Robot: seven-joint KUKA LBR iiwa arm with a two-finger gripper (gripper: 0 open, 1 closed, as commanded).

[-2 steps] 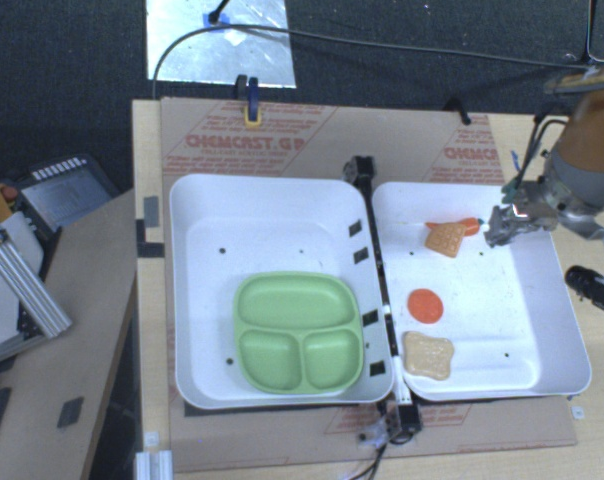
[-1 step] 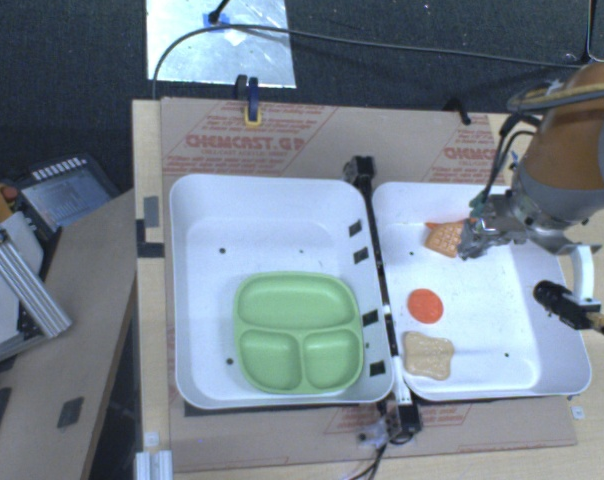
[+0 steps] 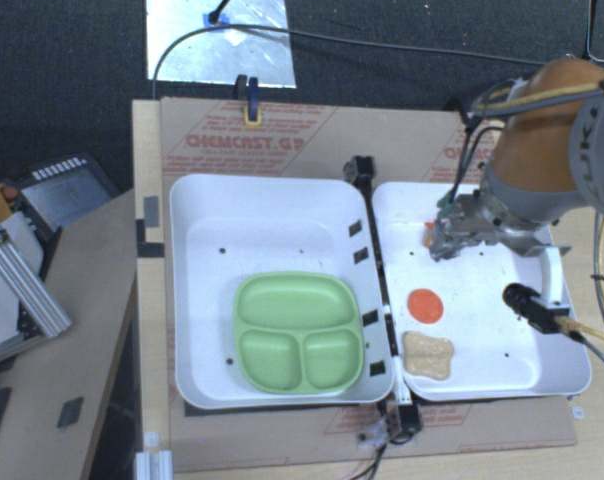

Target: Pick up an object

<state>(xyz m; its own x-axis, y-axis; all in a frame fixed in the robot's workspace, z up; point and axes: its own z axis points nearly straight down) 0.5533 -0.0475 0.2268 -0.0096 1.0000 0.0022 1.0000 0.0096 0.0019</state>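
The gripper [image 3: 444, 242] hangs low over the far half of the right bin [image 3: 562, 373], with the grey arm and its orange band rising behind it. From this angle it is not possible to tell whether the gripper is open or closed, and nothing can be seen held in it.

An orange disc [image 3: 426, 306] lies flat on the bin floor near the gripper, on the side toward the front rim. A beige lump [image 3: 427, 355] with an uneven outline sits just past the disc, farther from the gripper and close to the front corner. It lies very close to the disc; whether the two touch is unclear.

A green divided plate [image 3: 297, 330] with three compartments rests in the front part of the left bin [image 3: 197, 268], well apart from the gripper and across the strip where the two bins meet.

Both bins sit on a brown board [image 3: 282, 138] on the tabletop. The board is printed in red with "CHEMCAST GP", legible beyond the left bin. The same print recurs behind the gripper, where the arm cuts it off. A yellow clamp [image 3: 250, 103] grips the board's far edge.
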